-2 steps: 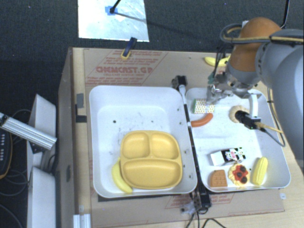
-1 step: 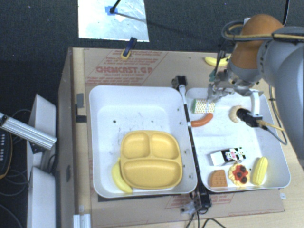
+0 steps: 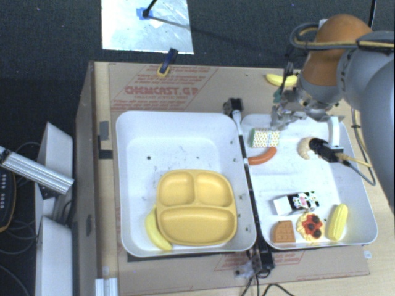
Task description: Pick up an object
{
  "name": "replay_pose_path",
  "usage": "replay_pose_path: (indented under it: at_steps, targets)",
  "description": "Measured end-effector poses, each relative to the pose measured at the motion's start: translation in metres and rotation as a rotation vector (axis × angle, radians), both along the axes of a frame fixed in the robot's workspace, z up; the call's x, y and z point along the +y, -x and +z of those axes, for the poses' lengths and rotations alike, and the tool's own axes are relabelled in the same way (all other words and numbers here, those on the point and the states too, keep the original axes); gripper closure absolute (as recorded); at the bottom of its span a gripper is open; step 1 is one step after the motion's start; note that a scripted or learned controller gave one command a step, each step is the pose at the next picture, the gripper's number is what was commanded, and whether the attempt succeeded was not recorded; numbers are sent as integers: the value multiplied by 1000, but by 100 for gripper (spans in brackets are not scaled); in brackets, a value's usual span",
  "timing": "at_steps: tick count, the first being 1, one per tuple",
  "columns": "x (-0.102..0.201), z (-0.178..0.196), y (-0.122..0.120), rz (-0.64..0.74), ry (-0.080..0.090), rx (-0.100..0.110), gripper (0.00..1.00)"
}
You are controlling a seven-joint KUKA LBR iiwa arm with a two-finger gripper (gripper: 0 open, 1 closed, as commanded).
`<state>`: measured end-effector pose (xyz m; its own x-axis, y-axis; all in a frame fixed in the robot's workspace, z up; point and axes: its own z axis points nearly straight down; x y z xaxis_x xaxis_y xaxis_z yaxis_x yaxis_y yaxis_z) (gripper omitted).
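- Green-and-white block (image 3: 264,139): you see it lying flat in the far left corner of the right bin (image 3: 355,190), close against the divider between the two bins.
- Gripper (image 3: 282,117): it hangs just above and to the right of that block, near it; contact cannot be judged from this slant. You cannot tell whether its jaws are spread or pressed together, and nothing is visibly held.
- Arm (image 3: 345,60): you see it reach in from the right, its orange band bulking over the far edge of the right bin.
- Red sausage (image 3: 261,157): it lies just in front of the block, angled, almost touching it.
- Pale mushroom-like piece (image 3: 304,147): it sits to the right of the sausage, well clear of the block, beside a dark cable end.
- Near end of the right bin: you find a black-and-white carton (image 3: 296,202), a brown cracker (image 3: 284,231), a small pizza (image 3: 310,225) and a corn cob (image 3: 337,221) grouped close together.
- Yellow banana (image 3: 281,79): it rests on the bench beyond the right bin, partly hidden by the wrist.
- Left bin (image 3: 139,165): it holds a yellow divided tray (image 3: 196,206) at its near end, with a second banana (image 3: 155,230) tucked against the tray's left edge.
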<state>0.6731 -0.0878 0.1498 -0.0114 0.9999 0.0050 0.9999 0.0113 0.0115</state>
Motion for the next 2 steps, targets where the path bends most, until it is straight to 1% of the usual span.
replay_pose_path:
  at_steps: [1,2]
  targets:
    - [30,35,41,-6,3,9,100]
    - [30,46,40,-5,2,7,100]
